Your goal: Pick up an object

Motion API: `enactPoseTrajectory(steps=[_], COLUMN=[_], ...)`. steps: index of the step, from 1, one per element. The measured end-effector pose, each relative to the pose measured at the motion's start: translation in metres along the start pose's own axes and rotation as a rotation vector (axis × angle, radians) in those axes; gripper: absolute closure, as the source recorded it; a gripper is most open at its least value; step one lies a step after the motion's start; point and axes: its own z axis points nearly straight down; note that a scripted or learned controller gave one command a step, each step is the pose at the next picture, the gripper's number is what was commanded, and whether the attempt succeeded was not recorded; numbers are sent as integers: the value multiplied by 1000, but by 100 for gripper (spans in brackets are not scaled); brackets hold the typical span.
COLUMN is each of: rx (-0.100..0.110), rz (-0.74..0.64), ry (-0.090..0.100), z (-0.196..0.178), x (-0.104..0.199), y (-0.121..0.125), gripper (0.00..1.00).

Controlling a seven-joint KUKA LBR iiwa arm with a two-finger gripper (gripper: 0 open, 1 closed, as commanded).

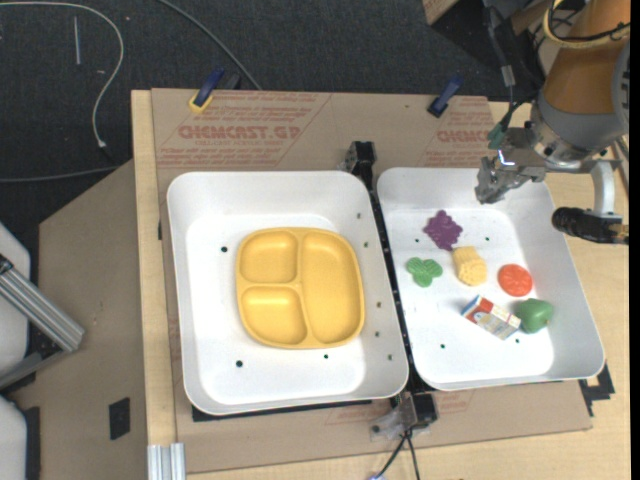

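From the fixed overhead camera, two shallow white bins sit side by side on a cardboard-covered bench. The left bin [190, 268], in the middle of the frame, holds a yellow divided plate [299, 287] with three compartments, lying flat near the bin's centre.

The right bin [570, 353], at centre right, carries the small toy foods. A purple grape bunch [442, 229] lies toward the bin's upper middle. Just below and to its right is a yellow corn piece [469, 265], and to the left of that a green leafy piece [423, 271]. A red-orange round slice [515, 280] lies to the right of the corn. Lower down, a small red, white and blue packet [491, 317] rests tilted, with a green pepper-like piece [535, 314] just beside its right end.

The arm enters at the upper right of the frame, its orange band showing near the top corner. The gripper [492, 187] hangs over the upper edge of the right bin, above and to the right of the grape bunch and apart from it. Nothing shows between its fingers; how wide they stand cannot be told at this size.

Two blue clamps [207, 92] grip the cardboard's top edge, and a white cable [110, 63] loops across the dark floor at upper left.
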Motion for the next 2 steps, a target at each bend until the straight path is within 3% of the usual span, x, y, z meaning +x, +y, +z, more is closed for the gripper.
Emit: enactPoseTrajectory(steps=[2], rx=[4], rz=[-1], ry=[1], z=[-2], x=[116], y=[-7], gripper=[100])
